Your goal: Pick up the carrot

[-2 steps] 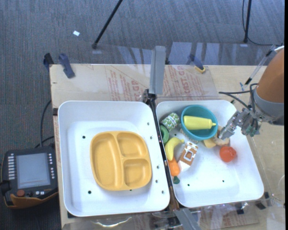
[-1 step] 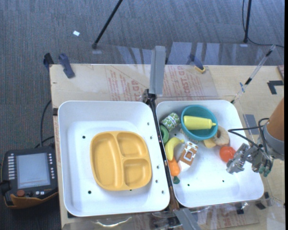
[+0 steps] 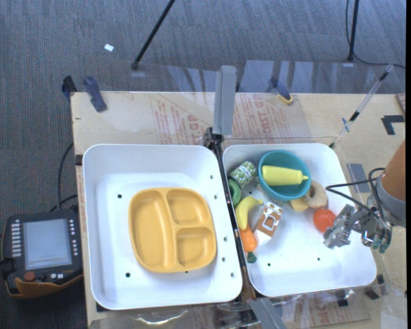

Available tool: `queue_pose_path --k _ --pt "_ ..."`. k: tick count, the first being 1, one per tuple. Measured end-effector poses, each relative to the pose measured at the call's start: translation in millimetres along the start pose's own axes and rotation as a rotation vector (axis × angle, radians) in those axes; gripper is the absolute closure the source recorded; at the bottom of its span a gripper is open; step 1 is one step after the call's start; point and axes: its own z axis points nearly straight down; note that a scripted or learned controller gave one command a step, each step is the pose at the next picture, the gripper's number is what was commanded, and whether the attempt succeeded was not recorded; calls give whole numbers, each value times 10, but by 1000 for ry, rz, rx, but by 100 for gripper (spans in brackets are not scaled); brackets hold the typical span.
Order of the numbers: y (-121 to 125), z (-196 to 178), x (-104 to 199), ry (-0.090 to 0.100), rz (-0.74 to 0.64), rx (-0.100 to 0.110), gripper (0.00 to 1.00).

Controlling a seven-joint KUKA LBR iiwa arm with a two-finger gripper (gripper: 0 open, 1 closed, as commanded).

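yellow divided plate [image 3: 172, 229] sits in the left bin [image 3: 99, 184]; carrot [image 3: 248, 240] lies at the right bin's [image 3: 329, 276] left wall, below the banana [image 3: 244, 211]; gripper [image 3: 342, 233] hovers open and holds nothing, beside the tomato [image 3: 323, 219]

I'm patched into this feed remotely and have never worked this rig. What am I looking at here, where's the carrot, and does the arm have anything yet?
One fixed camera looks down at a slant on a bench with two white bins. The left bin holds a yellow divided plate. The right bin holds toy food: a blue bowl with a yellow bottle in it, a banana, a red tomato, and the carrot, orange, lying at the bin's left wall. The robot arm reaches in from the right; its gripper sits over the right side of that bin, near the tomato. Nothing shows between its fingers, and the carrot lies well apart from it.
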Motion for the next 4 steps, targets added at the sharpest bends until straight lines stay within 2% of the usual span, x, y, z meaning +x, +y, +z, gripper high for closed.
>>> queue_pose_path --k 1,2,3,4 --pt "264 -97 162 0 -305 -1 100" --pt "271 -191 152 -1 -304 -2 100" --pt "-146 715 -36 7 -435 -2 100" --pt "606 404 344 0 -563 -2 100"
